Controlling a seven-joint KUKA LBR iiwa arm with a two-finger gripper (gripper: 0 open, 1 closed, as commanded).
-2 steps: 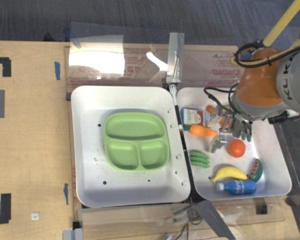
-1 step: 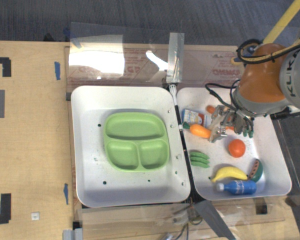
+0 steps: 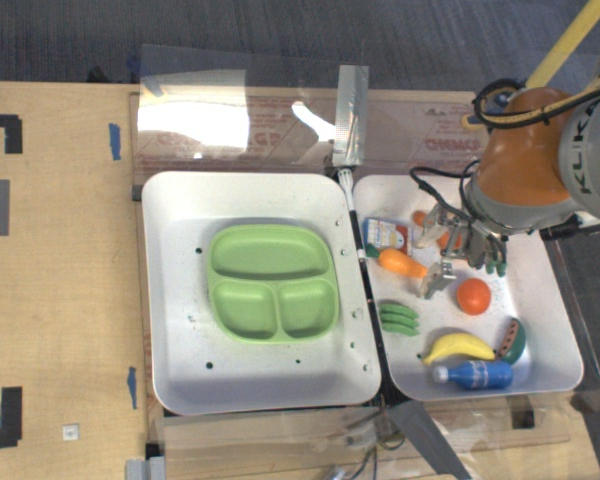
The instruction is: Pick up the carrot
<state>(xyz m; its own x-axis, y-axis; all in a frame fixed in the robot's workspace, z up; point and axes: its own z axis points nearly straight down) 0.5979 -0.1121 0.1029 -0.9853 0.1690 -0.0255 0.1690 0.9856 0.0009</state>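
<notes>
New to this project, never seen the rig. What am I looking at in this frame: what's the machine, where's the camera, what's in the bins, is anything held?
One camera looks down at a slant on a bench with two shallow white bins. The grey arm with an orange band reaches in from the right; its two-finger gripper hangs over the right bin. The left bin holds a green three-compartment plastic tray. The right bin holds toy food: an orange carrot just left of the gripper, a small white carton, green pea pods, an orange-red round fruit, a yellow banana, a blue bottle and a watermelon slice. Nothing is visibly held; the carrot lies in the bin.
</notes>
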